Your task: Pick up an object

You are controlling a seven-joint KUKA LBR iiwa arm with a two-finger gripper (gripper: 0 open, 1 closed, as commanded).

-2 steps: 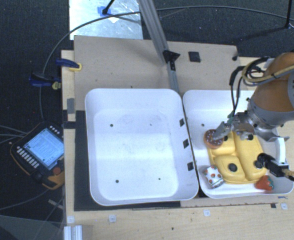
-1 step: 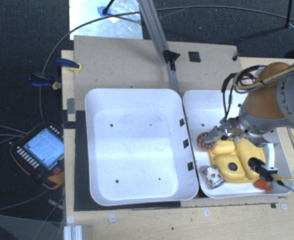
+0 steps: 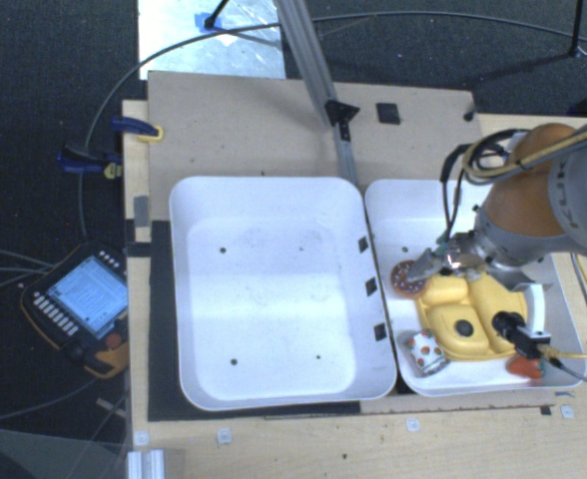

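The right bin [image 3: 403,208] holds several objects. A large yellow plastic toy [image 3: 463,317] with a black knob lies in its near half. Left of it sits a round brown and pink ring-shaped piece [image 3: 405,278]. A small white and orange object [image 3: 425,351] rests at the bin's front left corner, and a red piece [image 3: 523,367] lies at the front right. My gripper [image 3: 453,260] hangs low over the bin, just above the yellow toy's far edge and right of the ring-shaped piece. The arm's wrist hides what is under it.
The left bin [image 3: 189,267] stands beside the right one, with a raised rim between them. A grey pole [image 3: 308,53] slants over the bench's back. A teach pendant [image 3: 79,302] lies on the floor at the left. Cables loop around the wrist.
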